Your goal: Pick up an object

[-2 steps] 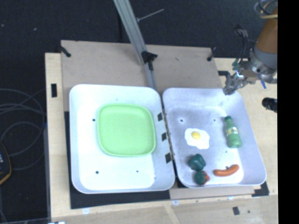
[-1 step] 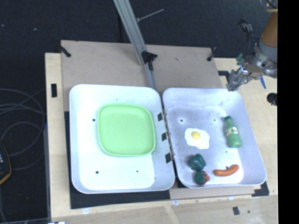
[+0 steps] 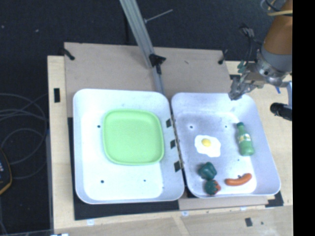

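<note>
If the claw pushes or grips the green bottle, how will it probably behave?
The green bottle lies on its side in the right bin, so a sideways push would probably roll it. Its round, smooth-looking body may slip between fingers. It looks like a toy, so likely light.

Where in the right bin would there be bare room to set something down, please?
The right bin is bare across its far half, between the gripper and the fried egg. Its near end is crowded: green pepper, sausage, bottle.
</note>
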{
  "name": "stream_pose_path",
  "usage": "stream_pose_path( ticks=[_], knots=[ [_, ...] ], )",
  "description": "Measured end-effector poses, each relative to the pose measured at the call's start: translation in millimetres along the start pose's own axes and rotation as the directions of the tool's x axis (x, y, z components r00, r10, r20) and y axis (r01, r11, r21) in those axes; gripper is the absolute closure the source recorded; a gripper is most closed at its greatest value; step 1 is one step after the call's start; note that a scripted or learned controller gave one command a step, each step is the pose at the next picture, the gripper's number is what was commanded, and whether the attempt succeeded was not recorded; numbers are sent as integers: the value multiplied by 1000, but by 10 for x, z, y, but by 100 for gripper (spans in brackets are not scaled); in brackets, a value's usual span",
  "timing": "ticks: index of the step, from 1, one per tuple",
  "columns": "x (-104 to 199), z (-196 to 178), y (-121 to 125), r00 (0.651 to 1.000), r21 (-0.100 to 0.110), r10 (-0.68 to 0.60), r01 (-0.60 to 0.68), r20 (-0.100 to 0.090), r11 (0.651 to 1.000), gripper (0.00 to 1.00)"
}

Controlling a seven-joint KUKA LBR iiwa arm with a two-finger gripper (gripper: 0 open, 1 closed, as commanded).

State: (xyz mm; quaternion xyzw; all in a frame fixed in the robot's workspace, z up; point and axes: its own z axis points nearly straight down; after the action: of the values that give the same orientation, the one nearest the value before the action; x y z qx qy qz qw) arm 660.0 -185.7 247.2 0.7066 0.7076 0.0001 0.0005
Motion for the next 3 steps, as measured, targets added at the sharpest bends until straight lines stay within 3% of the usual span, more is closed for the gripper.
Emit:
stream_pose_path(
  ticks=[2, 3],
  knots=[
    [975, -176, -267, 1000, -1, -2, 2, -2, 1000, 100],
    [1493, -37, -427, 1000, 0, -1, 1, -1, 1000, 100]
  ],
)
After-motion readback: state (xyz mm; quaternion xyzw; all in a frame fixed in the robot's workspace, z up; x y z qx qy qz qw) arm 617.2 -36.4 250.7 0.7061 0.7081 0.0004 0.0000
